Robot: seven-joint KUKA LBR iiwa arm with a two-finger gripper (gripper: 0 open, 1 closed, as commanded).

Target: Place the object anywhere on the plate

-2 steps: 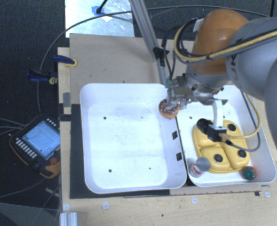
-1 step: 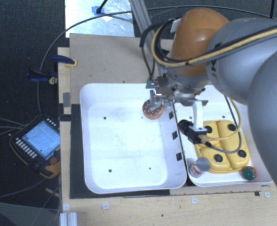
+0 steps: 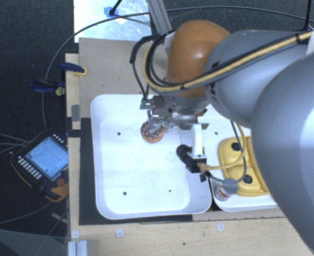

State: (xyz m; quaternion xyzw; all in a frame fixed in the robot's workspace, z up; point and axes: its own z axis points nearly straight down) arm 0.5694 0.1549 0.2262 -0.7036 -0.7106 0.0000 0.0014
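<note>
A small round orange-brown object [image 3: 152, 134] lies in the left white bin [image 3: 119, 196], near its back middle. My gripper [image 3: 155, 120] hangs directly over the object, at or just above its top, and the wrist hides the contact. The yellow plate [image 3: 235, 152] sits in the right bin [image 3: 242, 206], with the grey arm covering much of it. Plate and object are in separate bins, about a hand's width apart.
A black cable fitting [image 3: 191, 159] hangs from the wrist over the left bin's right side. A small red and white piece [image 3: 222, 192] sits at the right bin's front left. A teach pendant [image 3: 42, 161] lies off the bench to the left. Blue clamps [image 3: 66, 68] grip the bench's left edge.
</note>
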